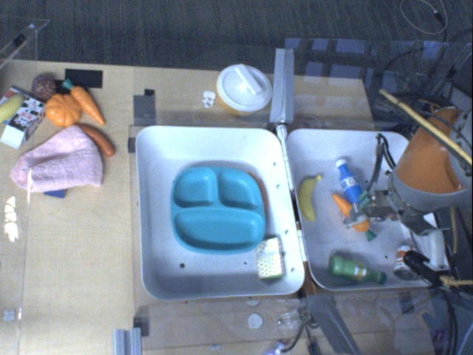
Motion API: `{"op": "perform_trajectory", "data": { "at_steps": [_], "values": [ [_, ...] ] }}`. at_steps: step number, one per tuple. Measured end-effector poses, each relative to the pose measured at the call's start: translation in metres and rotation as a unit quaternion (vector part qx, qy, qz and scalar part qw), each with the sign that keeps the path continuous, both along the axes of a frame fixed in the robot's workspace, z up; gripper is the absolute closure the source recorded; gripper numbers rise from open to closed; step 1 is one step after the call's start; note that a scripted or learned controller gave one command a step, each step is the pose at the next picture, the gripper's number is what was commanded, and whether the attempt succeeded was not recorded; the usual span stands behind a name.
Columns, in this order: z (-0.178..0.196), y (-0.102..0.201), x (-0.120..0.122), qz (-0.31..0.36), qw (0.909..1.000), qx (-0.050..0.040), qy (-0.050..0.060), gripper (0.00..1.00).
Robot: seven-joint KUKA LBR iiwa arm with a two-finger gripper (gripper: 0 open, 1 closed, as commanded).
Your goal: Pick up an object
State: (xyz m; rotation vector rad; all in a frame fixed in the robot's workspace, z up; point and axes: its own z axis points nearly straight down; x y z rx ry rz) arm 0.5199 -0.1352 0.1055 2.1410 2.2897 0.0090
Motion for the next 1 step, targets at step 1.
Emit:
{"op": "perform_trajectory", "data": {
  "at_steps": [1],
  "values": [
    [0.1173, 0.0594, 0.0113, 0.071, 0.9974, -0.0002, 0.002, 1.00]
  ]
}}
